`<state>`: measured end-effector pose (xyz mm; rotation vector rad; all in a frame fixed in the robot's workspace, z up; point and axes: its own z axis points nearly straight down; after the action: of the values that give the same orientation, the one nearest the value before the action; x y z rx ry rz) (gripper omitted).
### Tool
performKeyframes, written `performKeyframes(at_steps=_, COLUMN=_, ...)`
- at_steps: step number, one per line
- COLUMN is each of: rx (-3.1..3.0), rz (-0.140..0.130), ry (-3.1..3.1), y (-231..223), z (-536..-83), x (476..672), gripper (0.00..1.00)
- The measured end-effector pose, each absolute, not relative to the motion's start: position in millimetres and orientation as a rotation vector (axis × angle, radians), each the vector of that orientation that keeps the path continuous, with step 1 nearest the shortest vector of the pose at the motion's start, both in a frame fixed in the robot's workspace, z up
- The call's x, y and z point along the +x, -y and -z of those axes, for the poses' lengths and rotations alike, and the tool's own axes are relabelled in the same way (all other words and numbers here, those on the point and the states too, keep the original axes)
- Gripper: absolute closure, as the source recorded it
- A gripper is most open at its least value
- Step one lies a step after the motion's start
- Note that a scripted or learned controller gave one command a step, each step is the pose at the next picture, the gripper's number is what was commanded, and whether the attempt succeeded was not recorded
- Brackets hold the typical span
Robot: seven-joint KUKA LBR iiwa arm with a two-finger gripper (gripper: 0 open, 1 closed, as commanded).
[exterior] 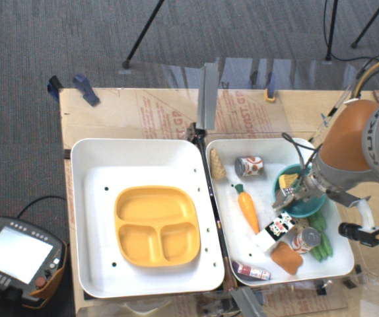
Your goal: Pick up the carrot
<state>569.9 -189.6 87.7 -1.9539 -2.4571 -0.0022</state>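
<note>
The carrot (247,210), orange with a green top, lies in the right bin (224,243), left of centre, with its tip pointing toward the front. My gripper (287,197) hangs to the carrot's right, over the left rim of a teal bowl (305,205), about a carrot's width away from the carrot. The arm's orange band (348,140) rises behind the gripper.
In the right bin are a tin can (249,166), a cone-shaped toy (216,166), a cow-print carton (276,230), a second can (304,239), green vegetables (322,242), a brown wedge (286,258) and a red tube (252,271). A yellow divided plate (156,226) sits in the left bin (90,197).
</note>
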Motion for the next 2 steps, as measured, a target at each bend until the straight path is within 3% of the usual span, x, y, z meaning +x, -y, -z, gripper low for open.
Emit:
performKeyframes(at_steps=1, rx=-2.439, rz=-0.001, ry=1.975, y=151, z=-87, x=604.1, gripper=1.00)
performKeyframes(at_steps=2, rx=-2.728, rz=-0.007, ry=1.546, y=102, z=-86, x=523.0, gripper=1.00)
